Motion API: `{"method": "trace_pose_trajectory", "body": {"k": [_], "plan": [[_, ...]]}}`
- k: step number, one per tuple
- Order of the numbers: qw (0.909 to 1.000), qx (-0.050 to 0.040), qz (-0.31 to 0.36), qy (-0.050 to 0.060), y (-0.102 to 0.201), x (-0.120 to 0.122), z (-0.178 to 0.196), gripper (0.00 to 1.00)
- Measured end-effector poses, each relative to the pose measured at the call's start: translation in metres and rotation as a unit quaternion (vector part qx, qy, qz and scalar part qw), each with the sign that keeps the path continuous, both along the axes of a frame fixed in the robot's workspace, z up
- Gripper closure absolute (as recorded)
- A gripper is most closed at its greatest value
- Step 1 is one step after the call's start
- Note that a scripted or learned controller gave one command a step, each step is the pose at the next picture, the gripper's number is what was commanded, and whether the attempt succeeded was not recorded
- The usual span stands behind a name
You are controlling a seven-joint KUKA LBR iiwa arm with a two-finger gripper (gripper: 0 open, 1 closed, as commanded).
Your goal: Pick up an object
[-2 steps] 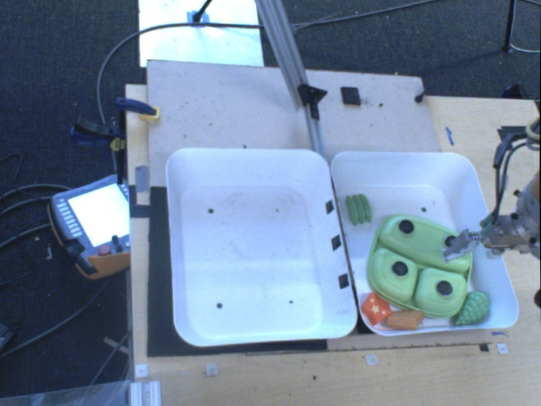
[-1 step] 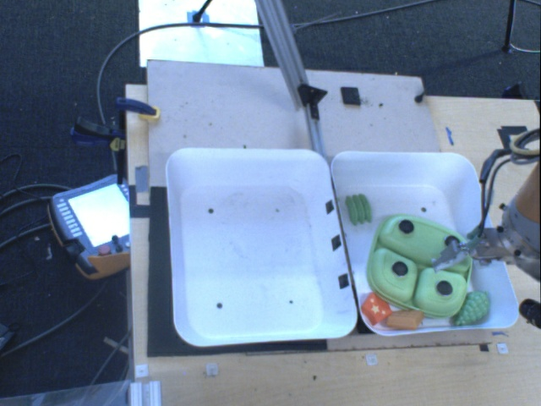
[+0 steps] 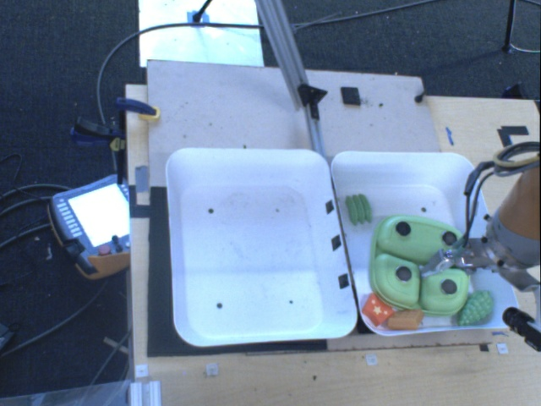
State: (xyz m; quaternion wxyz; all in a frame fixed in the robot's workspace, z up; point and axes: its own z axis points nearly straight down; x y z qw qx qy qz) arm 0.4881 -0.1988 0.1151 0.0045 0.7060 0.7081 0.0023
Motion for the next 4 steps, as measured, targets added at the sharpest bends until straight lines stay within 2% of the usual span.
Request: {"method": "trace_pose_trajectory", "body": {"k": [1, 2, 3, 4], "plan": [[1.0, -0.0018, -0.001, -0.004, -0.001, 0.003, -0.005, 0.0], [1.0, -0.0009, -0.001, -0.005, -0.001, 0.004, 0.005, 1.0], [1.0, 0.0002, 0.001, 0.002, -0.003, 0.003, 0.069, 1.0], [1.0, 0.0005, 0.001, 0.002, -0.003, 0.004, 0.102, 1.0]]}}
